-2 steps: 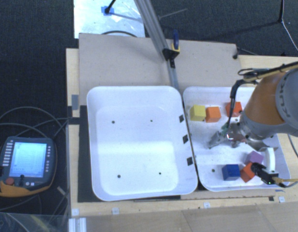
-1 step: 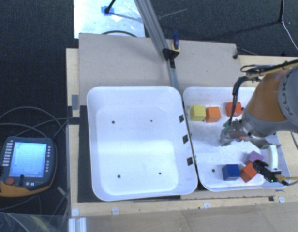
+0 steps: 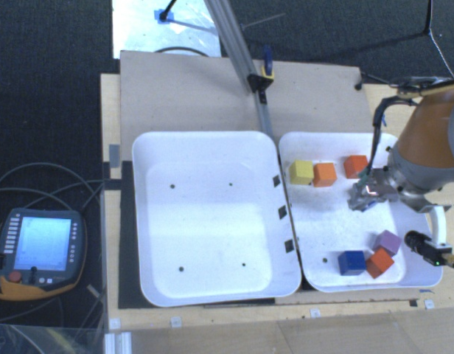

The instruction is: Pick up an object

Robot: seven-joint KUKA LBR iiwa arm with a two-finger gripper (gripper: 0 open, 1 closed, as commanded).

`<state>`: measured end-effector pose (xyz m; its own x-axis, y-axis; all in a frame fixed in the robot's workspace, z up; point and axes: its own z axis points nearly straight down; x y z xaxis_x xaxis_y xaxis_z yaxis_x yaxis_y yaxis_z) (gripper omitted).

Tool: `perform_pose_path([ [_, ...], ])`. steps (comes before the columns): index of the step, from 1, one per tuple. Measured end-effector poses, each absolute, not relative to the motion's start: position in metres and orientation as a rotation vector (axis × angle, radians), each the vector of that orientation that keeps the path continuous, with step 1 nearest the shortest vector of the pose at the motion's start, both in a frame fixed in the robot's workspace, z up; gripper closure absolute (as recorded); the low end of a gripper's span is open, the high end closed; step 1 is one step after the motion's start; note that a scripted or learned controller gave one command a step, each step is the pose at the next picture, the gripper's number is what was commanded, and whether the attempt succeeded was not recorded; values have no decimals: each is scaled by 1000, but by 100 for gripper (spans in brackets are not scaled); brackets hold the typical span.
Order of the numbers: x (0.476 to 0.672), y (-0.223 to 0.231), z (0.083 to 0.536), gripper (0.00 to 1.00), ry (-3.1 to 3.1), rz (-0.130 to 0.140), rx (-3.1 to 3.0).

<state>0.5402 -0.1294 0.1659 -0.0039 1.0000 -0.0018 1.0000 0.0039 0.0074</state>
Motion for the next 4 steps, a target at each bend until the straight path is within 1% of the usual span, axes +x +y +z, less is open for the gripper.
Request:
perform_pose_path([
  [1, 542, -141, 221, 100, 2220, 6, 2212],
  [2, 543, -141, 202, 100, 2224, 0, 2218],
  [3, 555, -91, 218, 100, 2230, 4, 2209],
  [4, 571, -40, 211, 100, 2233, 4, 2209],
])
